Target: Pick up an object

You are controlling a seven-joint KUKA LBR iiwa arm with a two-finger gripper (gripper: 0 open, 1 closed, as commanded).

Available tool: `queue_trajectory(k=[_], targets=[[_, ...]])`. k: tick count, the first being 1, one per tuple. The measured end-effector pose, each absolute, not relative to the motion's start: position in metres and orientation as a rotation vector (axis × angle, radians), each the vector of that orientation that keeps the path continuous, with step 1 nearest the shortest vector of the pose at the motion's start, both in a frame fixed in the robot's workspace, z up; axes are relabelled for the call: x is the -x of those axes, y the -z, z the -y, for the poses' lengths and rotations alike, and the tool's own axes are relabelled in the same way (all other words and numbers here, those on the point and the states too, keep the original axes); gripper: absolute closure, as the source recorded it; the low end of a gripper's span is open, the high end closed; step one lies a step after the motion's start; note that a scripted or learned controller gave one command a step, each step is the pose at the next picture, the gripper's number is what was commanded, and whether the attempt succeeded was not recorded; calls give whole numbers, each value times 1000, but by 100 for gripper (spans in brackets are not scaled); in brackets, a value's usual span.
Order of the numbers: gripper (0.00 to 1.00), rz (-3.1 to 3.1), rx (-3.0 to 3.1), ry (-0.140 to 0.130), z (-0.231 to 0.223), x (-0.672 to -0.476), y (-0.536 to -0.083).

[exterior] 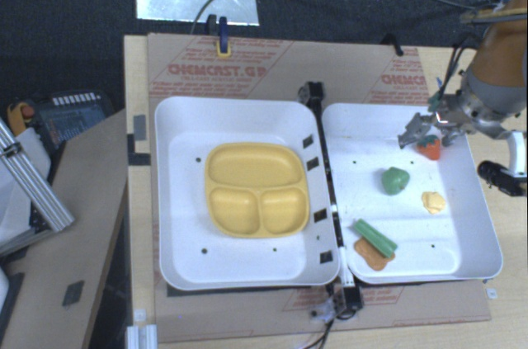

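We see hand (422,134) low at upper right bin (470,257), over red piece (429,148), likely grasp target; can't tell hand's state. Tray (256,199) sits left.

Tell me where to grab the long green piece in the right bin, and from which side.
Grip the long green piece across its narrow middle, coming straight down from above. It lies flat and slanted, its lower end resting against the orange piece, so set the jaws crosswise to its length, clear of that neighbour.
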State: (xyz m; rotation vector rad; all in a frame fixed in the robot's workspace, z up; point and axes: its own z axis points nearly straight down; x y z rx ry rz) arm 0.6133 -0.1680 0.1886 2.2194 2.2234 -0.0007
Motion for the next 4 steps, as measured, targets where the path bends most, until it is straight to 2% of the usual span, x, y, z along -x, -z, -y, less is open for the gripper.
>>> queue_trajectory(k=[2, 3, 4], targets=[[0, -2224, -2216, -1, 160, -620, -93], [100, -2223, -2214, -4, 160, -620, -105], [100, -2222, -2211, -6, 157, -623, -170]])
